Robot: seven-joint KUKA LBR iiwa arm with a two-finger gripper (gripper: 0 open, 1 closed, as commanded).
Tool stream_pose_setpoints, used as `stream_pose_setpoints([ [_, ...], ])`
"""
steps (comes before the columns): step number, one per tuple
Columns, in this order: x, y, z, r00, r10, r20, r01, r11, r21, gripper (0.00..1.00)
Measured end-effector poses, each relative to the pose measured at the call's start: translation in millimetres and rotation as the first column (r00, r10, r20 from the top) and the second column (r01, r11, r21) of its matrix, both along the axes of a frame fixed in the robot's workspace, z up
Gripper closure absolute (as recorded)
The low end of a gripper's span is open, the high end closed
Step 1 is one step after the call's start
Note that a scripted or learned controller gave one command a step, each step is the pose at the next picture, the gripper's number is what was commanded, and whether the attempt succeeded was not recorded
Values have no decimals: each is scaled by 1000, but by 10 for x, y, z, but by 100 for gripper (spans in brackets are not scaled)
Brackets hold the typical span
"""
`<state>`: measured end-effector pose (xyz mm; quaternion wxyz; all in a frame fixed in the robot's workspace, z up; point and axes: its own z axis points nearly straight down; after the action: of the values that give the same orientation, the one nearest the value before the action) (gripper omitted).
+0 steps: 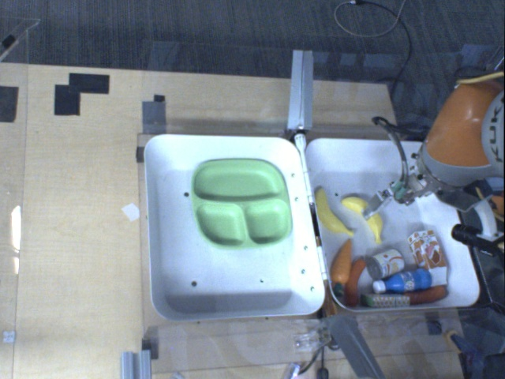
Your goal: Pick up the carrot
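At the lower edge of the right white bin [465, 294], the tapered orange carrot [342, 262] lies beside a curved yellow banana [331, 214]. Farther up, the grey 2-finger gripper [377, 204] hovers over a yellow lemon [355, 205], grasping nothing; its opening cannot be judged.

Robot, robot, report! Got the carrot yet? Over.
Gripper over the lemon, holding nothing. Carrot untouched at right bin's front-left. Banana beside it.
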<state>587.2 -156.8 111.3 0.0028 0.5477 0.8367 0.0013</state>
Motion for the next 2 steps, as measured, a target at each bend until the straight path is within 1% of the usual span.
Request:
stream_pose_setpoints([
  [1,-263,204,-201,952,307,11,-307,952,-8,0],
  [2,-239,225,-79,951,308,16,-308,951,-7,100],
])
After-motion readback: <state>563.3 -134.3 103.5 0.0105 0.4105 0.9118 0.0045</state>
